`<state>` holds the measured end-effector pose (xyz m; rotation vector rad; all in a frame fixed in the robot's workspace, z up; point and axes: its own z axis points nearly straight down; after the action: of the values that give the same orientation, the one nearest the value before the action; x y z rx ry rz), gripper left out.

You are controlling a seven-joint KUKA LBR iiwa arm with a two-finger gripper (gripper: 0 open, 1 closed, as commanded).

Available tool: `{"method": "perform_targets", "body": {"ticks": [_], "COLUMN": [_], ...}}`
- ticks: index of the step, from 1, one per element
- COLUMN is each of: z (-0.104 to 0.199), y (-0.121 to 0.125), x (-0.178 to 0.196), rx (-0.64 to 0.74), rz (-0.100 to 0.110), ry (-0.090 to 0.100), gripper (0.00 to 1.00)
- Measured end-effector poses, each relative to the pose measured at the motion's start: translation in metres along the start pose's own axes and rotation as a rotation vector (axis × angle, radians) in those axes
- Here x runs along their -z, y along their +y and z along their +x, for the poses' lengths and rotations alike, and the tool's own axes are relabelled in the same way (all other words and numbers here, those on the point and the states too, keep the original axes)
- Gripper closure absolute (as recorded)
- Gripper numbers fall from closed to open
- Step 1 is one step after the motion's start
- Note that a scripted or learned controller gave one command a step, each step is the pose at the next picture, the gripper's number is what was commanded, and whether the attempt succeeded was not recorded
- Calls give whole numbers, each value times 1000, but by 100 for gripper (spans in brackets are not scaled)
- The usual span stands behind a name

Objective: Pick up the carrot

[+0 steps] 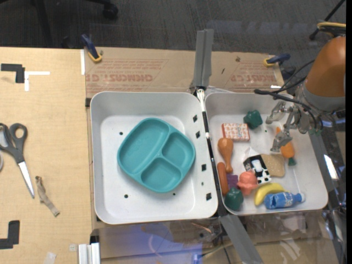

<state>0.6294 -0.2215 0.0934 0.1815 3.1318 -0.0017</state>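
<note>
Tool [281, 138] fingers are clamping on the carrot [285, 148] at its upper end, the orange carrot hanging just right of the red-and-white box [235, 131], its long axis running roughly downward.

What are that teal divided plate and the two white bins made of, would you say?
Teal plate: probably moulded plastic with a matte finish, judging by its even colour, rounded compartment walls and soft sheen. White bins: likely thin formed plastic, smooth and slightly glossy, with rounded corners. Painted metal can't be ruled out.
</note>
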Motion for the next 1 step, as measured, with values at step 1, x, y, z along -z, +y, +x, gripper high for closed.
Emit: {"method": "perform_targets", "body": {"ticks": [1], "z": [-3], "y": [2], "x": [12], "rx": [4], "rz": [2], "ry": [-8], "gripper": [100]}}
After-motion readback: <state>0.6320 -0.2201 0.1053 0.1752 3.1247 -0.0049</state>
